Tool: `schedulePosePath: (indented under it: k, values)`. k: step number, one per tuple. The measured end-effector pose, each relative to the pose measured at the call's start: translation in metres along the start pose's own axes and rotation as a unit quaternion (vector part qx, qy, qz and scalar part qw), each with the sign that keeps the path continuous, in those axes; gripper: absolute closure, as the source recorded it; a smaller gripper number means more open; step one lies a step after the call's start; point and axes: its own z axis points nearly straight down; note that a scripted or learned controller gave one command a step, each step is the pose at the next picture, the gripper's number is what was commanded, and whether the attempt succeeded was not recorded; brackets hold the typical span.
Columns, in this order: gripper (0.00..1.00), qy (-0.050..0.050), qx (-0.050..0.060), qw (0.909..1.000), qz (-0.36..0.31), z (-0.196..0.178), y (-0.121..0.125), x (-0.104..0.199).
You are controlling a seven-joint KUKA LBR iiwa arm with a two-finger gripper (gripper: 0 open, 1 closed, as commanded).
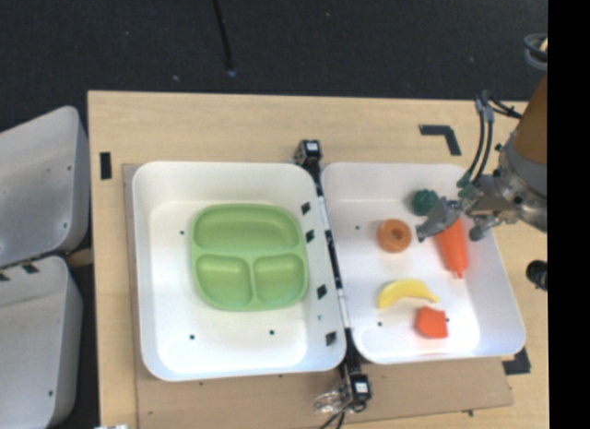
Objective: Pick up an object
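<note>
Carrot (pixel 454 252), the orange toy one, is my pick, and it is right under me. My gripper (pixel 454 230) hangs over its upper end with the fingers (pixel 431 227) spread apart, one either side of the carrot's top. I cannot tell whether either pad touches it, so I don't call it held. Its long axis runs from between my fingers down toward the bench's near edge, tilted a little, so my fingers would close across its width, which I judge is the way I want them.

Just left of my left finger sits an orange ring (pixel 395 235), and a dark green piece (pixel 424 201) lies just beyond that finger. Further toward the near edge are a yellow banana (pixel 406 293) and a red-orange lump (pixel 430 323). All share the right bin (pixel 369 187). Well off to the left, the other bin holds a green divided plate (pixel 249 256). No labels or writing I can read.
</note>
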Motion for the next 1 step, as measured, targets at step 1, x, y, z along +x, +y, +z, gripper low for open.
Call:
schedulePosePath:
  k: [1]
  values:
    - [0.0,-0.001,-0.006,1.0,-0.001,-0.0058,0.0018,0.0002]
